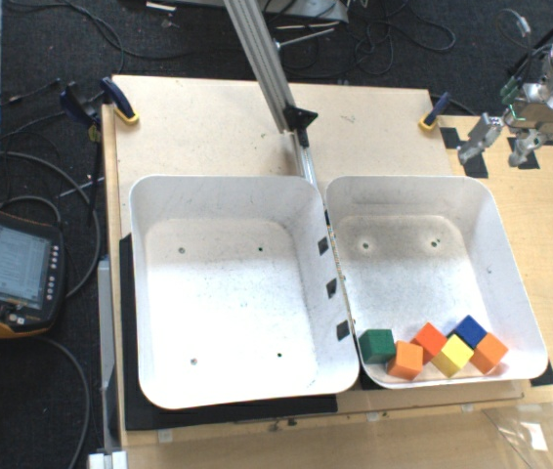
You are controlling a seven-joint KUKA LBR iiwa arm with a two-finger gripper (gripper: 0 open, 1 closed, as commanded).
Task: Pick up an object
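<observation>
Several small cubes lie bunched at the near edge of the right bin [482, 203]: a green cube [377, 345], an orange cube [407, 360], a red-orange cube [430, 338], a yellow cube [453, 357], a blue cube [470, 328] and another orange cube [489, 352]. My gripper [499, 147] hangs at the far right, above the bench beyond the right bin's back corner, well away from the cubes. It is open, its two fingers spread with nothing between them.
The left bin [138, 203] sits beside the right one, sharing a middle wall. A slanted metal pole [262, 52] stands behind the bins. Clamps [433, 115] grip the bench's back corners. A teach pendant [13, 272] lies on the floor at left.
</observation>
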